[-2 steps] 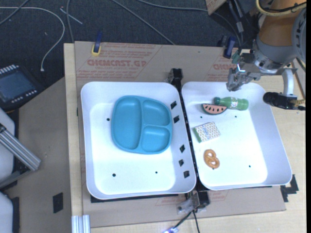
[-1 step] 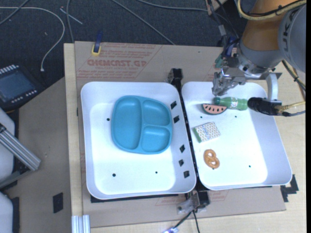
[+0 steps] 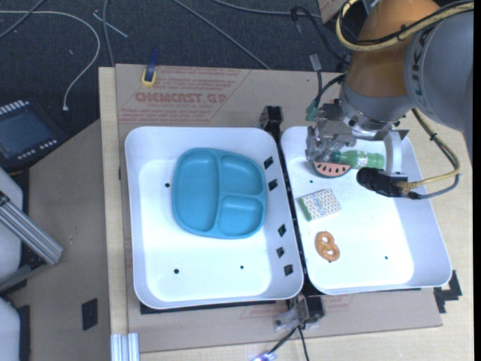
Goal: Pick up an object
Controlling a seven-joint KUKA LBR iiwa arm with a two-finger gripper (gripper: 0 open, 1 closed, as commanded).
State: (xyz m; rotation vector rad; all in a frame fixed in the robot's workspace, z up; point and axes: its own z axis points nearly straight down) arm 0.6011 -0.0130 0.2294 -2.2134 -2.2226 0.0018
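Two white bins [image 3: 150, 224] sit on a cardboard-topped bench [image 3: 195, 89], cables trailing over dark carpet [image 3: 60, 36]; gripper [image 3: 328, 147] above the watermelon slice [image 3: 333, 169], grip impossible to tell.

Even, bright overhead light; soft shadows, mild blur, no glare.

A dark carpeted floor [image 3: 188, 21] is seen beyond the cardboard-covered bench [image 3: 203, 89]. Loose grey cables [image 3: 90, 21] are strewn across it above the bench, and a dark screen [image 3: 24, 132] is placed left of the bench.
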